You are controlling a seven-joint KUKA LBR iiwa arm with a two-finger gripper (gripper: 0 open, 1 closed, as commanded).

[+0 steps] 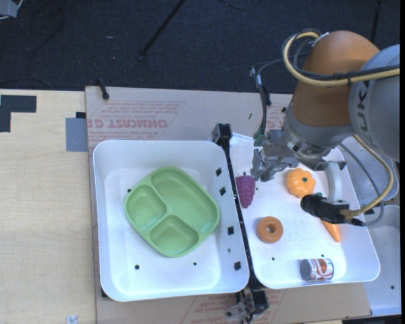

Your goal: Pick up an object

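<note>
My gripper [262, 169] hangs over the upper left part of the right bin [354, 272], just above and right of a purple bunch of grapes [245, 190] that lies beside the divider. An orange pumpkin-like toy [301, 181] sits right of the gripper. An orange ring doughnut [270, 229] lies near the bin's middle. A small can [316, 269] rests on its side at the front. A carrot [332, 230] pokes out from under the black hose on the right.
The left bin [115, 262] holds a green divided plate [172, 210]. A black divider [231, 201] runs between the bins. The arm's grey body and orange band [337, 66] cover the right bin's far right corner.
</note>
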